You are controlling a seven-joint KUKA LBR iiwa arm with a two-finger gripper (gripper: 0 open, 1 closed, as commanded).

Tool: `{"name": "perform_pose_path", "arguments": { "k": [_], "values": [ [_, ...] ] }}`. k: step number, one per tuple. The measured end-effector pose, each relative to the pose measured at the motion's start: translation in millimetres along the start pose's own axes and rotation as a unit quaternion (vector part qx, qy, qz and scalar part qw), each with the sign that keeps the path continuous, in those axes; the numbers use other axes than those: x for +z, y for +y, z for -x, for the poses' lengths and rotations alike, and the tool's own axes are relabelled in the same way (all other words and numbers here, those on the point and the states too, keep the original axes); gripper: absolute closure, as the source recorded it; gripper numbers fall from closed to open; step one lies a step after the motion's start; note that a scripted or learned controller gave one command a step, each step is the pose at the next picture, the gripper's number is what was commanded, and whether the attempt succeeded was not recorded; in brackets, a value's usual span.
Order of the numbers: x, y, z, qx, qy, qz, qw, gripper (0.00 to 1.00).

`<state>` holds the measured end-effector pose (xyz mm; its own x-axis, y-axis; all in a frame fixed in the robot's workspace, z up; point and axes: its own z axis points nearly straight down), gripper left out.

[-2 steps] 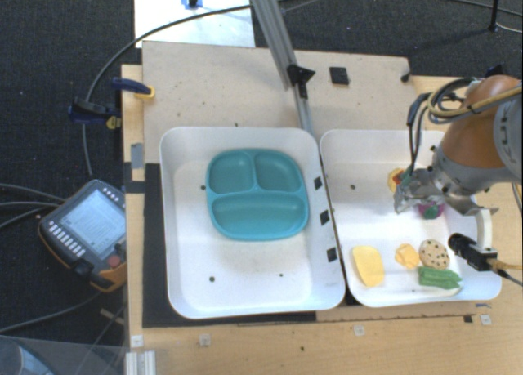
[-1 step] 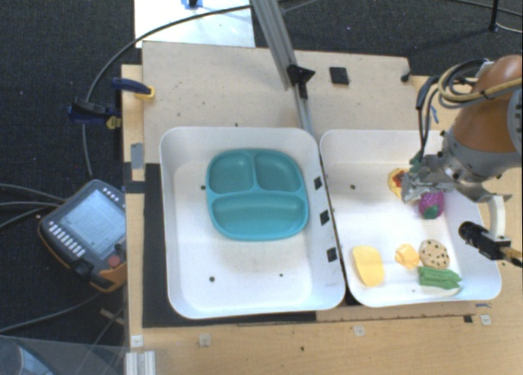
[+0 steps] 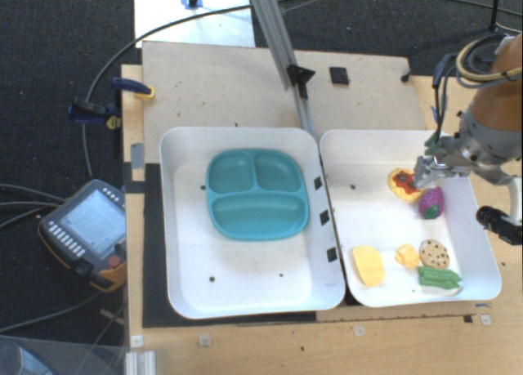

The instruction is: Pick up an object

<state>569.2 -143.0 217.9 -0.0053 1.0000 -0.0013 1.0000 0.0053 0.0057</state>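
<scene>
**Over the right bin, jaws low among the toy food**

Over the right shallow white bin [image 3: 487, 226], the grey arm with its orange band [image 3: 498, 104] reaches in from the right, its upper part cut off by the frame edge. Its metal gripper [image 3: 428, 173] sits low at the bin's far side, just beside a small round yellow-and-red toy pizza [image 3: 402, 185] and a purple toy like a grape bunch [image 3: 431, 202]. Whether the jaws are wide or narrow cannot be told: they are small and blurred against the wrist, and nothing can be made out between them.

Nearer the front of the same bin lie a flat pale-yellow wedge [image 3: 368, 266], a small orange-yellow lump [image 3: 406, 256], a speckled tan cookie [image 3: 434, 254] and a green pod-like piece [image 3: 440, 279]; the cookie and the green piece touch or overlap, which one cannot tell.

On the left shallow white bin [image 3: 184, 271] rests a teal plastic plate [image 3: 257, 194] with three compartments.

Beyond the worktop [image 3: 212, 79], a grey pole [image 3: 274, 22] slants across, and a handheld control pendant [image 3: 86, 230] lies on the dark floor at left.
</scene>
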Motion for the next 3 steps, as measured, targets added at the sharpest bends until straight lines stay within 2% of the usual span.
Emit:
{"name": "perform_pose_path", "arguments": {
  "k": [2,3],
  "values": [
    [5,-4,-89,-0.002,0.001,-0.003,1.0,1.0],
    [-7,-15,-147,-0.003,0.002,-0.002,1.0,1.0]
  ]
}}
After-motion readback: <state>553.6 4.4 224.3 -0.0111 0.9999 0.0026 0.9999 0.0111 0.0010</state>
